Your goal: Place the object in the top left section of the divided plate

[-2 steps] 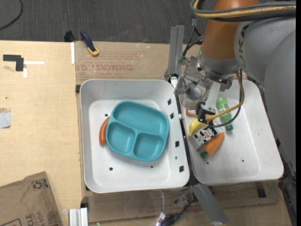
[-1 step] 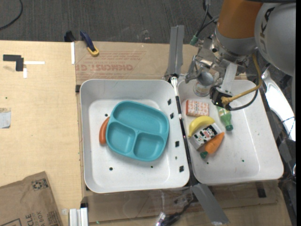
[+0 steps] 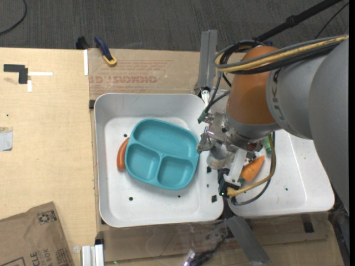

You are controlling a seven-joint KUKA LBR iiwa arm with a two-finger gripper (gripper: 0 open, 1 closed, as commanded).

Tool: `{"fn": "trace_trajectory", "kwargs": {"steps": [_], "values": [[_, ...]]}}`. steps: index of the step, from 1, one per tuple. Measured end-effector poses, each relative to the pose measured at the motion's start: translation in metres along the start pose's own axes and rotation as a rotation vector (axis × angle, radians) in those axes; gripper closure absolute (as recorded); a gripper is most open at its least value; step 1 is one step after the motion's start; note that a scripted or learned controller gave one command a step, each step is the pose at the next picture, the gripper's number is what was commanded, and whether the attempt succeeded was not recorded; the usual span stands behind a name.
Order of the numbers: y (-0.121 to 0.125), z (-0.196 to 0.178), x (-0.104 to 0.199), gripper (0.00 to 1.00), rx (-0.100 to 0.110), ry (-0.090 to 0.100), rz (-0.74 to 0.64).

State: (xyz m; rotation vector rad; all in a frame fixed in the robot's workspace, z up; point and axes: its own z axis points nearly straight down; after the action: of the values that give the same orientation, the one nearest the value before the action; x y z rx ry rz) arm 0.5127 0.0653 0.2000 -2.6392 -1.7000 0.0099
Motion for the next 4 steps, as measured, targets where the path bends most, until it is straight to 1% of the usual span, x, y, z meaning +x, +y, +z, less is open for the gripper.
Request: {"fn": "trace_trajectory", "kwargs": {"steps": [1, 2, 3, 4], "values": [[0.05, -0.143, 0.007, 1.0, -0.003, 0.0, 0.156], [0.01, 0.01, 0.013, 1.0, 0.0, 0.0, 0.155], [-0.054, -0.006, 0.033, 1.0, -0.001, 0.0, -0.179], [-0.075, 0.105, 0.09, 1.0, -0.015, 0.007, -0.24]]}}
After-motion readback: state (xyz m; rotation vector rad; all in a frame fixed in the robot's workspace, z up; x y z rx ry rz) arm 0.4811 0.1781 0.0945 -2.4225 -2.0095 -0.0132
